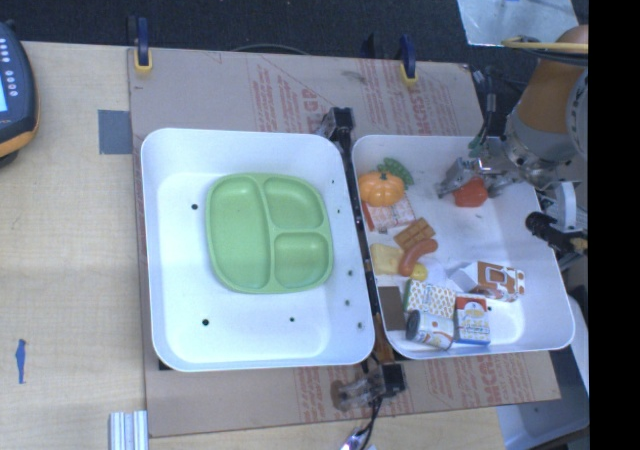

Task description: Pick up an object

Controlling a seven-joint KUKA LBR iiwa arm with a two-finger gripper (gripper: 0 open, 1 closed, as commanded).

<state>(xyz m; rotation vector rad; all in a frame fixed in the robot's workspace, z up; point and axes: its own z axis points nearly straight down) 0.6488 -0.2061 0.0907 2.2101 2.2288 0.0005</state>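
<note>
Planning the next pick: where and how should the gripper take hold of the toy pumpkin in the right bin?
Grip the pumpkin across its round orange body, coming straight down from above. It sits near the right bin's left wall with a card right below it, so a side approach looks cramped; closing along the wall's direction seems safest.

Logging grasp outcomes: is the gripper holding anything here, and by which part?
Cannot be told. The gripper sits low in the right bin, right against a small red object, but a grip on it is not visible.
</note>
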